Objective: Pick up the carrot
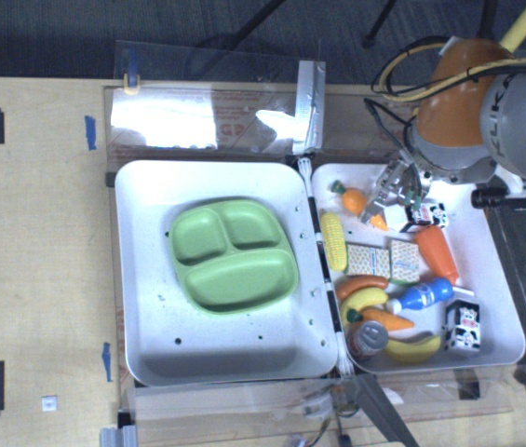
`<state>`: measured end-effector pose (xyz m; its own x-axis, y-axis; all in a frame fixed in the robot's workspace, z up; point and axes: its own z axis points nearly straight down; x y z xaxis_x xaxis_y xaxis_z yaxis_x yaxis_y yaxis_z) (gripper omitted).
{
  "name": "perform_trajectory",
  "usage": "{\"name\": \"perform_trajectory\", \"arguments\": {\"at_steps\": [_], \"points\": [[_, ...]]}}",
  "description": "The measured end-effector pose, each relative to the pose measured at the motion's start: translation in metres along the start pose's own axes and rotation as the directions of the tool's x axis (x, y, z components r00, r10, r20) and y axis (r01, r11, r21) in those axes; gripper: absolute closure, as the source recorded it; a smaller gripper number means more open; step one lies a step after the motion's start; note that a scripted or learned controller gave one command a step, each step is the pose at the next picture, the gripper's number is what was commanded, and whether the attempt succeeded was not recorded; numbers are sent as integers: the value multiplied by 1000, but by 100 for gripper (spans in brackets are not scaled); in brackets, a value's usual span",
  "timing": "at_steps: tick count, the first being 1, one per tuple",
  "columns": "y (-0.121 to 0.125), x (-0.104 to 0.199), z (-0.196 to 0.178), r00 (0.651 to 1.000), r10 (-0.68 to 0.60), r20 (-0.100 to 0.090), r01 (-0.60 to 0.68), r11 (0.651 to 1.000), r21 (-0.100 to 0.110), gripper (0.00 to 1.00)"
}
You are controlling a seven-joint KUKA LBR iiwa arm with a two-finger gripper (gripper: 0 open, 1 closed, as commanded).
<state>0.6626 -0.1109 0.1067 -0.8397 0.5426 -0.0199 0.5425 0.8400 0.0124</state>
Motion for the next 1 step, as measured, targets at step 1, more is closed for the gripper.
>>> {"name": "perform_trajectory", "arguments": {"at_steps": [1], "points": [[-18, 20, 11, 943, -334, 0, 334, 943, 0, 100]]}}
